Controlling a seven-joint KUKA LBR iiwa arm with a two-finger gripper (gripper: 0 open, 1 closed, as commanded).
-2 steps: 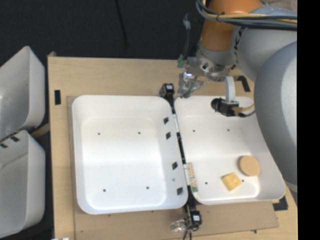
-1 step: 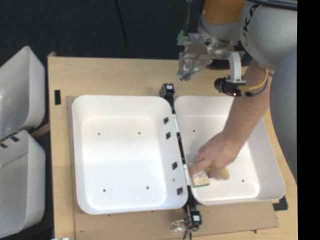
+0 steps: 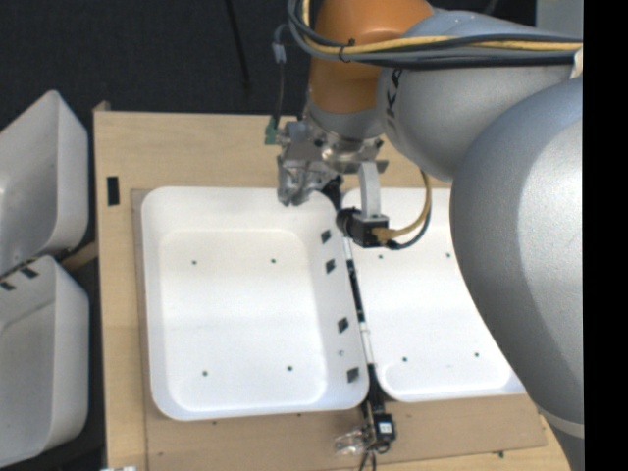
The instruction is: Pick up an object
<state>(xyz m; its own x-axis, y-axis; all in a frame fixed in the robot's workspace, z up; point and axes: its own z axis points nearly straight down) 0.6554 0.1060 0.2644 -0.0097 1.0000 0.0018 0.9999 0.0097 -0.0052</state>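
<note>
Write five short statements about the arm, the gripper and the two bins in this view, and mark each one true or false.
1. Two white bins sit side by side on the bench. True: the left bin and the right bin meet along their inner rims.
2. The gripper hangs over the near end of the bins. False: it is at the far end, by the left bin's far right corner.
3. The arm covers part of the right bin. True.
4. The band above the wrist is blue. False: the band is orange.
5. The arm comes in from the left of the view. False: it reaches in from the right.
</note>
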